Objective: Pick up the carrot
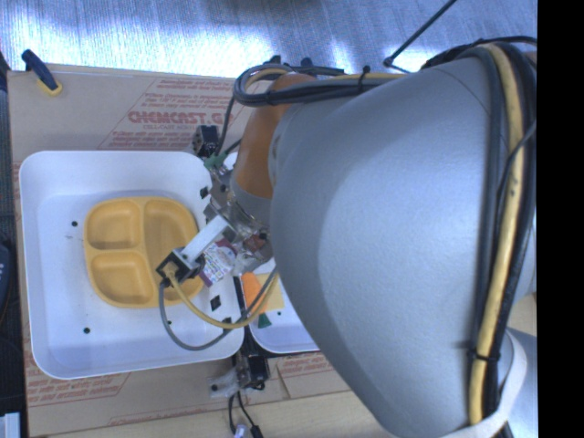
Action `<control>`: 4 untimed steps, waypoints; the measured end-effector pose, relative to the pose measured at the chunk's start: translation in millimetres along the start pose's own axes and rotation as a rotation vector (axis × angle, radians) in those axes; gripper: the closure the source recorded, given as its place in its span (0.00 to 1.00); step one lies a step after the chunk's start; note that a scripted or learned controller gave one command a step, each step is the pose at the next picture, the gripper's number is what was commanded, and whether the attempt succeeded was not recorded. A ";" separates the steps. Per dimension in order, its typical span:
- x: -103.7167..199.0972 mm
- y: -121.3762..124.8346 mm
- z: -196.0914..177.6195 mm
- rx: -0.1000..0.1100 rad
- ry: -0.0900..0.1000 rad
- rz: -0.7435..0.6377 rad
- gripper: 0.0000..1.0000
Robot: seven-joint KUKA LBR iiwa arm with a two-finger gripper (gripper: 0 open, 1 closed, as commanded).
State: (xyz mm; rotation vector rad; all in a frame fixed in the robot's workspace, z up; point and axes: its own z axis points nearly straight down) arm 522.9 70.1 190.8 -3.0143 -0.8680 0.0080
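An orange carrot (249, 292) lies at the left edge of the right bin (283, 340), mostly hidden under the arm. The gripper (222, 261) hangs over the divide between the two bins, just up and left of the carrot. Its body and cables cover the tip. From here I cannot make out whether it touches the carrot.
A yellow divided plate (137, 249) sits in the left bin (46, 245). The big grey arm (401, 226) covers nearly all of the right bin. A small green item (265, 319) peeks out near the carrot. Loose cables (196, 331) droop over the left bin's right edge.
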 end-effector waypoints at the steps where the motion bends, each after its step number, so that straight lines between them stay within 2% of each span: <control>1: -65.5 14.8 -60.8 -0.001 0.000 -0.019 1.00; 2: -65.4 14.3 -60.5 0.000 0.000 -0.019 0.00; 3: -78.6 35.4 -25.4 -0.001 -0.001 -0.011 0.00; 4: -86.0 59.1 0.0 0.003 -0.002 0.178 0.00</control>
